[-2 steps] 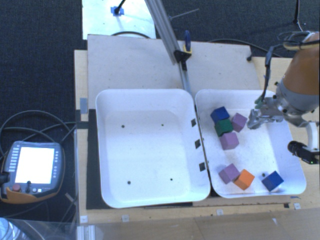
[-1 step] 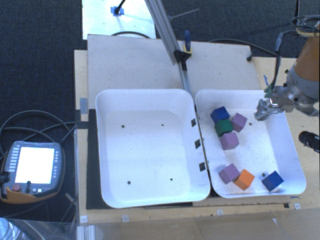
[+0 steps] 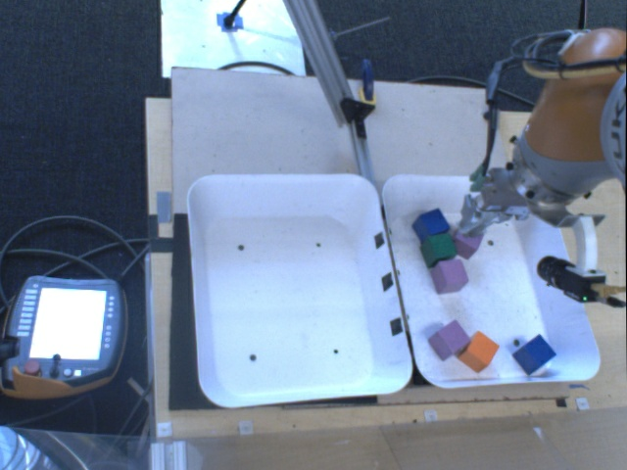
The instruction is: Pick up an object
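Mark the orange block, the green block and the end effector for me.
orange block point(image 3: 479, 351), camera view, its top face, in the right bin.
green block point(image 3: 438, 249), camera view, its top face, beside a blue block.
end effector point(image 3: 468, 230), camera view, between the fingertips, by a purple block.

We count seven blocks, all in right bin point(image 3: 509, 196). Three purple: one point(image 3: 467, 244) at top of bin, one point(image 3: 450, 275) mid-bin, one point(image 3: 450, 340) near bin's front wall. Two blue: one point(image 3: 430, 225) at top left, one point(image 3: 534, 353) at front right corner. One green point(image 3: 438, 250). One orange point(image 3: 479, 351). Two white bins: right bin, left bin point(image 3: 294, 189).
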Tool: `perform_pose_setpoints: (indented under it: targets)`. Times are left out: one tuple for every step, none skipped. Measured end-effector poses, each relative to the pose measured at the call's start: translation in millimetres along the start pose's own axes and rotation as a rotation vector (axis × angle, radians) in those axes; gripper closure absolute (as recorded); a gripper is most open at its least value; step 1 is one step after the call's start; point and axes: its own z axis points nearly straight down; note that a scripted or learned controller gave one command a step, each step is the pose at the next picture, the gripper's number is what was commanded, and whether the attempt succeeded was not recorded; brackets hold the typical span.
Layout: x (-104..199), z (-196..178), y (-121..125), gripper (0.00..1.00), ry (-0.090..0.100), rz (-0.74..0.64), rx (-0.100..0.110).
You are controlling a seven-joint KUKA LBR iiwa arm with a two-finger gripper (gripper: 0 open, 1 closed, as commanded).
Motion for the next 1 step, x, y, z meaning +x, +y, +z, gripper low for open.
perform_pose_setpoints:
  targets:
    - [59.4, -4.9, 1.6, 1.0, 0.0, -0.001, -0.001]
